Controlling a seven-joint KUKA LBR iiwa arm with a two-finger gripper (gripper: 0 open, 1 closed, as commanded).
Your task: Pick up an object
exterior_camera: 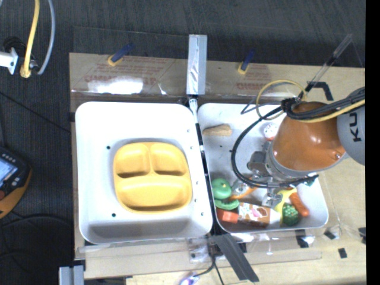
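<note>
Although the arm has its wrist low over the right bin (205, 159), nothing here shows an object lifted, so the pick reads as not yet done. The gripper (268, 190) hangs beneath the orange band, above the heap of toy food that crowds the bin's near edge, and its working end is so tangled with cables and clutter that I cannot tell whether it is spread or pressed together, nor whether anything sits in it. The candidates lie close below it: a green pepper-like piece (221, 189) near the bin's left wall, a small printed carton (256, 214) lying flat along the near edge, a green leafy piece (290, 214) and an orange carrot-like piece (298, 204) toward the near right corner, and something yellow (285, 195) just beside the wrist. A tan bread-like piece (217, 130) rests apart from these, near the far left corner of the same bin. The left bin (89, 159) carries a yellow divided tray (152, 175) at its middle. By my judgement the reach is made; the grasp, the lift and proof of a hold are all left.
</note>
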